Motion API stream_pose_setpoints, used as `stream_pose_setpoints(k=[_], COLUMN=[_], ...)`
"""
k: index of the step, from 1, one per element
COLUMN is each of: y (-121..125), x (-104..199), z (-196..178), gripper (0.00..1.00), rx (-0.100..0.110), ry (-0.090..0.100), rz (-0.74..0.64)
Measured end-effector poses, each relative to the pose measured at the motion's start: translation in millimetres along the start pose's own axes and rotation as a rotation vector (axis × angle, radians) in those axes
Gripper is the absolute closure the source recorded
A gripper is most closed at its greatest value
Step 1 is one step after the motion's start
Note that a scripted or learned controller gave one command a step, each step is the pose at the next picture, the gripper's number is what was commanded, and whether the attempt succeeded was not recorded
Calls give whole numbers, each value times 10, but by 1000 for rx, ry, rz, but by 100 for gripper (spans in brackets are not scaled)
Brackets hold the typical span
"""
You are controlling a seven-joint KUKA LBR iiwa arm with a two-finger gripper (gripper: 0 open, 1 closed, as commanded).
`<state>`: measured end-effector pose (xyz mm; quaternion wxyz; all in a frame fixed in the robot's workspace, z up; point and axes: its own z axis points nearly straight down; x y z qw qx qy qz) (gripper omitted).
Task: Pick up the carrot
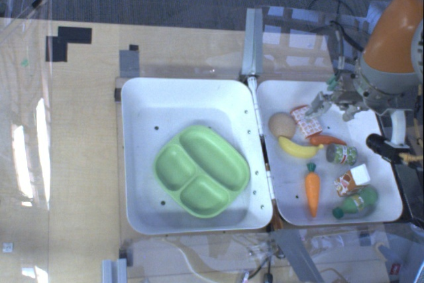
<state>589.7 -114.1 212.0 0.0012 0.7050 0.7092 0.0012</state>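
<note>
The carrot (312, 187), orange with a green top, lies lengthwise in the front middle of the right bin (391, 209). My gripper (335, 106) hangs over the back of that bin, well behind the carrot and a little to its right. Its two fingers are spread open with nothing between them. One fingertip (318, 105) is just above a red-and-white checked box (305, 120).
Around the carrot lie a banana (296, 148), a beige round item (281, 124), a red-orange pepper (326, 140), a small green can (341, 154), a red-and-white carton (351, 179) and a green bottle (358, 202). The left bin (142, 109) holds a green divided plate (202, 171).
</note>
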Motion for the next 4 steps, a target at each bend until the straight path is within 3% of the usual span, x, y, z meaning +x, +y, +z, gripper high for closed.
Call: stream_pose_setpoints(k=[1, 2, 3, 4], y=[-618, -980, -953, -1015], x=[-1, -198, -190, -173], z=[964, 1225, 1107, 196], gripper=[0, 0, 100, 100], rx=[3, -13, -20, -2], ry=[0, 0, 0, -1], rz=[293, 277, 274, 337])
